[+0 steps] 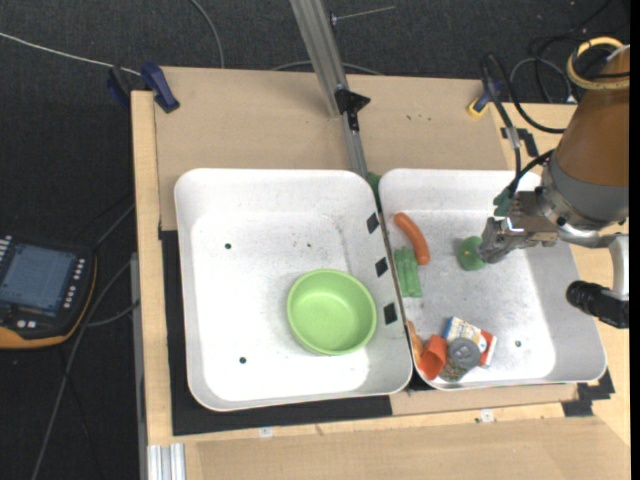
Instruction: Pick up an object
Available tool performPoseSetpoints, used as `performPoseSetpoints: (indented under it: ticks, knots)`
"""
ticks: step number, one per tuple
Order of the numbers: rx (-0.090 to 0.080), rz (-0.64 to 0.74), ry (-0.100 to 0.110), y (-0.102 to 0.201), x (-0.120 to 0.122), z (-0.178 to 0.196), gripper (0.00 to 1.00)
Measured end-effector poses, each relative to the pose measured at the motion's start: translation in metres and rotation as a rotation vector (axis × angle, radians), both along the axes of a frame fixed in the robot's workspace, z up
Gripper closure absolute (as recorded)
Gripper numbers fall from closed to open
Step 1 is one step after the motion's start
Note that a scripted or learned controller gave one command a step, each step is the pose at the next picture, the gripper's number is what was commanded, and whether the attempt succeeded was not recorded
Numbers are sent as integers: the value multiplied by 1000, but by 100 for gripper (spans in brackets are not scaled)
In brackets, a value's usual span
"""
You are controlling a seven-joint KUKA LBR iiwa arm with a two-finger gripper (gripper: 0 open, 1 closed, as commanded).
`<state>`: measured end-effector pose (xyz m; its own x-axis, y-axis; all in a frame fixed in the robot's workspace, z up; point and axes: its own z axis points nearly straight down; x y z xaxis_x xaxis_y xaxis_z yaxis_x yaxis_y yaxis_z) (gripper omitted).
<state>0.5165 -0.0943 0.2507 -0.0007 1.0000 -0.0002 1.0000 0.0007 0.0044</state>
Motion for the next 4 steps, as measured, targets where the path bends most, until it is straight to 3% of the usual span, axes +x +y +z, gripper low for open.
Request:
performPoseSetpoints:
  ticks: [1, 4]
  knots:
    - [0, 0, 1, 0, 1, 33, 100]
    - [1, 4, 5, 138, 0, 9, 100]
